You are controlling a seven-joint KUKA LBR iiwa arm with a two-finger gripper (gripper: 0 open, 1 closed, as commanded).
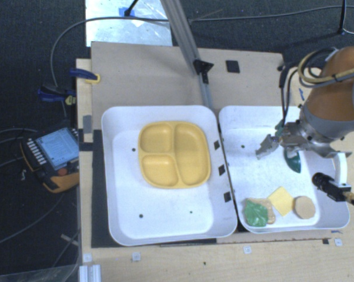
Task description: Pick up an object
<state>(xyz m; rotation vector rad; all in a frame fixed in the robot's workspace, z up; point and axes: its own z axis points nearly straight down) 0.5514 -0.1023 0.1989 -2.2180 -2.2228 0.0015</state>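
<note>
My gripper (278, 151) hangs over the middle of the right bin (241, 125), open, with nothing between its fingers. One grey finger (264, 148) points left and down. A dark teal object (295, 163) lies just under the other finger, partly hidden by the wrist. At the bin's front lie a green object (256, 214), a yellow block (281, 201) and a tan round piece (304, 207). They sit in a row, a short way below the gripper.
The left bin (121, 204) holds a yellow divided plate (174, 154). A black divider strip (221, 169) runs between the bins. A metal pole (186, 34) slants in from the top. A black part of the arm (327, 185) overhangs the right bin's right side.
</note>
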